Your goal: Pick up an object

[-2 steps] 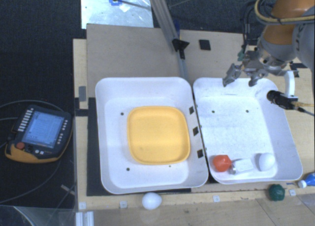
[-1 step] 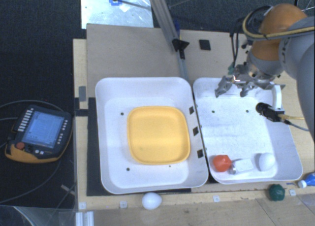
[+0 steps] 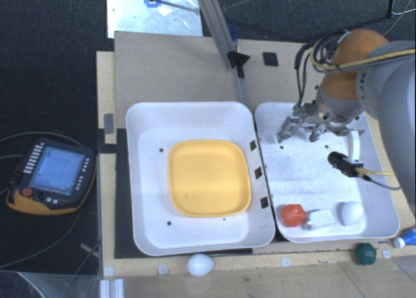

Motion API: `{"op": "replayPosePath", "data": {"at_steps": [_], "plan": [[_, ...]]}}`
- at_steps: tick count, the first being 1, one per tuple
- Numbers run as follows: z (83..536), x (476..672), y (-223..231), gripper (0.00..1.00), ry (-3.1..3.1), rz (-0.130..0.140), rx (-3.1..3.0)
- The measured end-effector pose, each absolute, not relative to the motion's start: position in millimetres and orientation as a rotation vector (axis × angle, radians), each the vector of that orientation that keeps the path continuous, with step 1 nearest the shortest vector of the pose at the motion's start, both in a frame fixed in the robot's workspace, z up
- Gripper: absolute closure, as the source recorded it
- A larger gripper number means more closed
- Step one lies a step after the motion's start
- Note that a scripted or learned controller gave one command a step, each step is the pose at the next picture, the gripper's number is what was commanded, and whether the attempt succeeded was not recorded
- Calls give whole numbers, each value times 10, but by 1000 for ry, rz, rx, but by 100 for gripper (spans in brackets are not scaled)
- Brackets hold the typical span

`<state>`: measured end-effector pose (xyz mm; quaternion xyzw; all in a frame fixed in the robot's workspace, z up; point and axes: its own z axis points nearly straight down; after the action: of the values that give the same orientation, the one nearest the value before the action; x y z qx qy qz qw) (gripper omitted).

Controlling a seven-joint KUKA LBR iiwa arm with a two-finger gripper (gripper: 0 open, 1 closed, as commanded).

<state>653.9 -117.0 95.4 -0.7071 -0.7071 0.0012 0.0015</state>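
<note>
While the gripper (image 3: 300,129) hangs at 12 o'clock in the right bin (image 3: 383,225), we see its fingers spread, gripping nothing. Orange object (image 3: 292,214) sits at 7 o'clock, white ball (image 3: 351,212) at 5, yellow plate (image 3: 209,177) fills the left bin (image 3: 146,160).

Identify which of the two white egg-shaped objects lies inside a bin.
The white egg in the right bin, near its front right corner beside the orange object. The other egg lies on the bench, outside the left bin.
</note>
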Motion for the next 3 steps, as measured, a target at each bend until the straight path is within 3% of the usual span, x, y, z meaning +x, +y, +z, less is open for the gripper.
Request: {"op": "replayPosePath", "data": {"at_steps": [1,3], "plan": [[1091,6558,-1171,100,-2223,-2,-2222],[1990,6604,-1243,100,-2225,-5,-2224]]}}
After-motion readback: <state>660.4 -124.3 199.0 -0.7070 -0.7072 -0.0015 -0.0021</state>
